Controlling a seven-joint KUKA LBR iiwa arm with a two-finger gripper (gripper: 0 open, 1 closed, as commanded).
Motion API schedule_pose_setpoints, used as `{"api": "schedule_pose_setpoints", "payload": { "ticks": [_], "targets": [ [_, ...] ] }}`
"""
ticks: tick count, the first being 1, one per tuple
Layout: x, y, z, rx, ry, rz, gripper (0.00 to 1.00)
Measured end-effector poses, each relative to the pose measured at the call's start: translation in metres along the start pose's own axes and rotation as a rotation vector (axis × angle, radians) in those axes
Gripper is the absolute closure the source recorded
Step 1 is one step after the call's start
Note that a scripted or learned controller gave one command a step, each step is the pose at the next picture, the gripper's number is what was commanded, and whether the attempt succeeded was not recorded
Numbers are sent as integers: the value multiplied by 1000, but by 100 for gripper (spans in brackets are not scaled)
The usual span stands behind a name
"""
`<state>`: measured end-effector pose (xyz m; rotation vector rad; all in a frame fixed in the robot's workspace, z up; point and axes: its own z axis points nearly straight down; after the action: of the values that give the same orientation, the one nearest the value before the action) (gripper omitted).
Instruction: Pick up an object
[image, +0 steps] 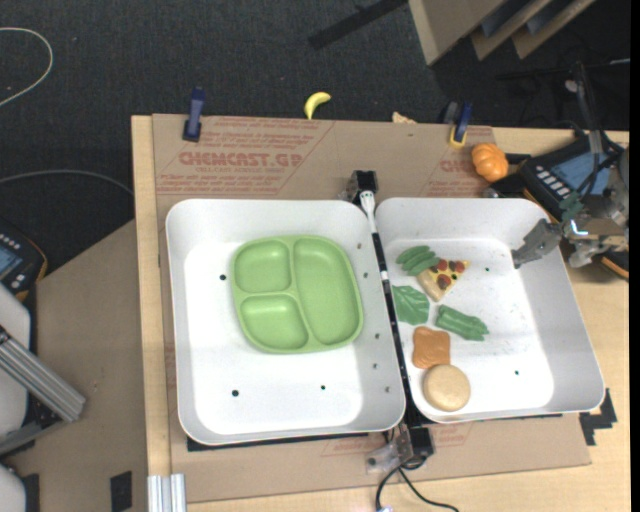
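The right bin (540, 340) holds several toy foods along its left side. A green pea pod (416, 258) lies at the top, with a pizza slice (443, 277) just below it. Further down are a green leaf (409, 302) and a second green piece (461, 322). Below those sit an orange piece (431, 347) and a round tan bun (446, 387). My gripper (536, 245) hangs over the bin's upper right corner, well to the right of the foods. It touches none of them.
The left bin (200, 330) carries a green divided plate (297, 293). On the cardboard behind the bins lie an orange toy (489, 161) and a yellow banana (316, 102), and two blue clamps (194, 115) grip its back edge. Dark equipment crowds the right edge.
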<state>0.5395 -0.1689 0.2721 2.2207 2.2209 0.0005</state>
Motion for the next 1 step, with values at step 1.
{"api": "schedule_pose_setpoints", "payload": {
  "ticks": [1],
  "targets": [
    [49, -65, 113, 15, 7, 0, 0]
  ]
}}
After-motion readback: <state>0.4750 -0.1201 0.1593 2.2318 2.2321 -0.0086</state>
